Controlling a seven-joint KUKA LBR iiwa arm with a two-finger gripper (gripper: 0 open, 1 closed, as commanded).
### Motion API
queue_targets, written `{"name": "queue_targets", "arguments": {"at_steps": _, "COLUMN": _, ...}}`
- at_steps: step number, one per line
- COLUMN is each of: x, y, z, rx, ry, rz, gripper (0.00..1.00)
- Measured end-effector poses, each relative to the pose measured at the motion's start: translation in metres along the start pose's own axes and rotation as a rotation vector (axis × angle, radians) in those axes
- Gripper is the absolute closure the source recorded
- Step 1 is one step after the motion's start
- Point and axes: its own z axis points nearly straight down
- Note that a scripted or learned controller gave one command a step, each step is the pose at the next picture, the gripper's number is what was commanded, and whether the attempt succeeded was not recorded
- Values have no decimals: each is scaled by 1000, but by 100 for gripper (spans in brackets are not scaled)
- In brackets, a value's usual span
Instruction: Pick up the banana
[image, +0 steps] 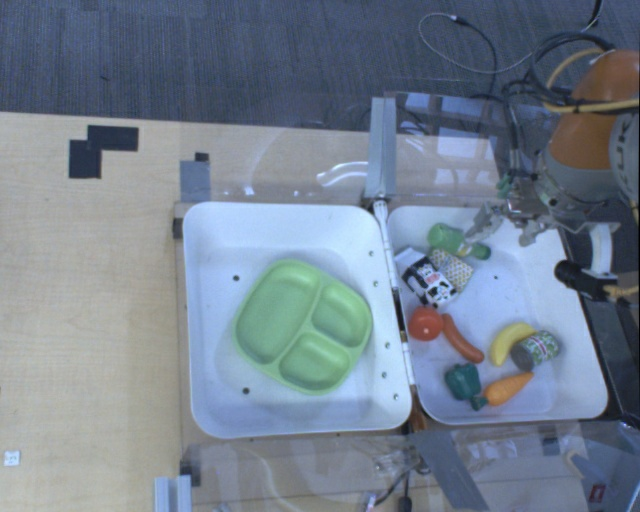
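Gripper (508, 226) positioned over the far part of the right bin (590, 395), fingers spread apart, nothing between them; banana (510, 342) lies in the near right part of that bin, well apart from the gripper, touching a small can (538, 349); carrot (509, 387) just below it; green divided plate (304, 326) occupies the left bin (205, 400).

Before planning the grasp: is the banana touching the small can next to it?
Touching. The camera view shows the banana lying against the can, with no gap between them.
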Motion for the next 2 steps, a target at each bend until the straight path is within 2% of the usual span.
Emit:
{"name": "queue_targets", "arguments": {"at_steps": 1, "x": -53, "y": -44, "z": 93, "rx": 2, "ry": -1, "rz": 42, "gripper": 0}}
{"name": "queue_targets", "arguments": {"at_steps": 2, "x": -63, "y": -112, "z": 100, "rx": -7, "ry": -4, "rz": -163, "gripper": 0}}
